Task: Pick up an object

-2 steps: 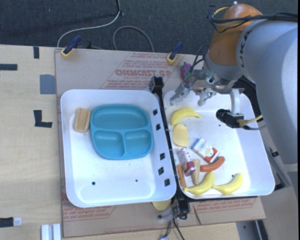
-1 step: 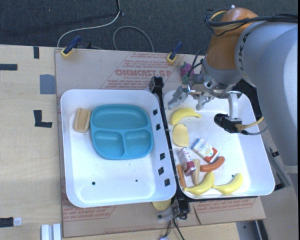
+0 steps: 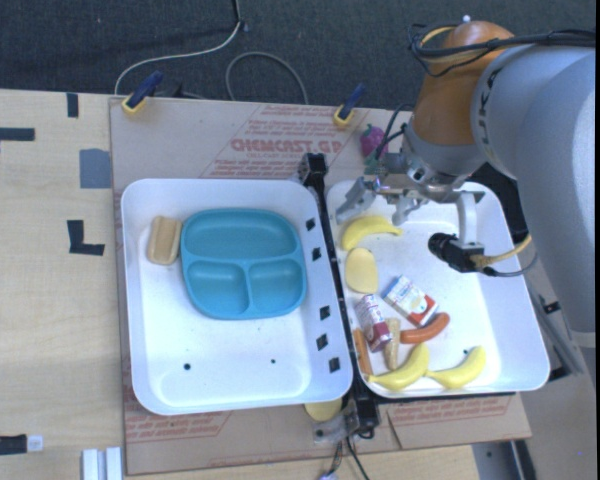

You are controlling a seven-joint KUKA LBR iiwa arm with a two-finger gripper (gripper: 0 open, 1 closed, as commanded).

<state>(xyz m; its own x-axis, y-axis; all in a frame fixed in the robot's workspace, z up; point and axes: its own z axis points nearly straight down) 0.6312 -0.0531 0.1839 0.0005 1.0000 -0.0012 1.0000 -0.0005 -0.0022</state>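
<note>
The nearest candidate object is a yellow toy banana (image 3: 370,230), lying in the upper left part of the right bin (image 3: 510,298), close to the divider between the two bins. It appears to be a light, rigid plastic piece with a smooth, curved skin; judge it slippery and liable to roll or pivot if pinched off-centre. The recommended hold is across the thick middle of the curve, fingers square to its long axis, not at the tapered tips.

The gripper (image 3: 382,196) hangs just above and beside this banana. Its two fingers stand spread apart, with nothing between them.

Just below the banana lies a pale yellow oval piece (image 3: 361,268), near enough to be nudged during descent. Further down the bin sit a small carton (image 3: 410,299), a small bottle (image 3: 374,319), a red sausage (image 3: 424,330) and two more bananas (image 3: 435,368) against the lower wall.

The left bin (image 3: 140,368) holds a blue divided tray (image 3: 244,263) and a tan bread-like piece (image 3: 163,240) touching the tray's left edge.
</note>
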